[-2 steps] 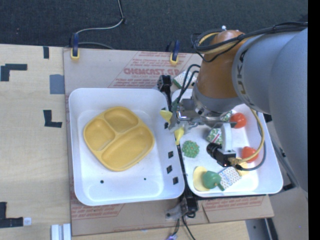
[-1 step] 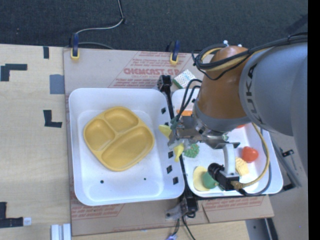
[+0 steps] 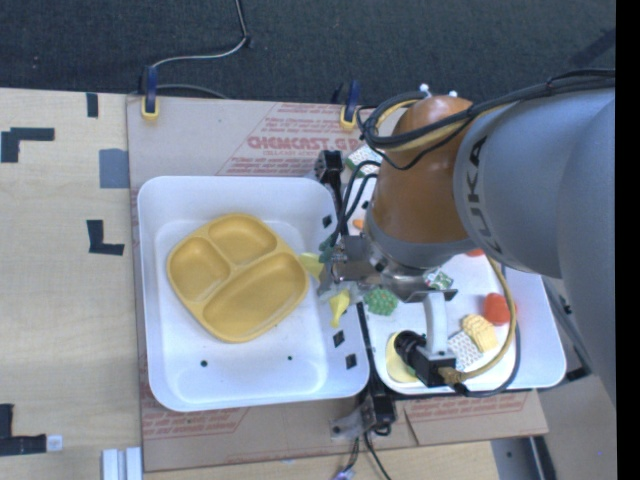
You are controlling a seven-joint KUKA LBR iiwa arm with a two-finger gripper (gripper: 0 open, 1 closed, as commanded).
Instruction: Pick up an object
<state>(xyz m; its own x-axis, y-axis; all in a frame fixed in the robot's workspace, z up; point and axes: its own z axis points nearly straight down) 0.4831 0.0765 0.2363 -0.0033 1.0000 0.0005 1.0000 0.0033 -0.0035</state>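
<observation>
In the camera view the grey arm (image 3: 540, 188) reaches in from the right, and its claw (image 3: 345, 276) hangs low over the divide between the two white bins on the worktop (image 3: 60, 348). The wrist covers it from above, so I cannot tell whether the claw stands wide or narrow, and nothing can be seen gripped in it.

Just below the claw, toward the near edge, lies a small yellow piece (image 3: 338, 306) at the inner edge of the left bin (image 3: 240, 373). Its long axis runs roughly away from the claw toward the near rim, tilting a little to the left at its lower end. Whether the claw touches it I cannot tell.

Left of the claw a yellow plate (image 3: 238, 276) with three compartments lies flat in the left bin, and its right rim comes close to the claw.

Right of the claw, in the right bin (image 3: 548, 363), sits a small green thing (image 3: 380, 300) just beside it. Farther right are an orange thing (image 3: 497, 308) and a yellow corn cob (image 3: 478, 331), near each other and well apart from the claw.
</observation>
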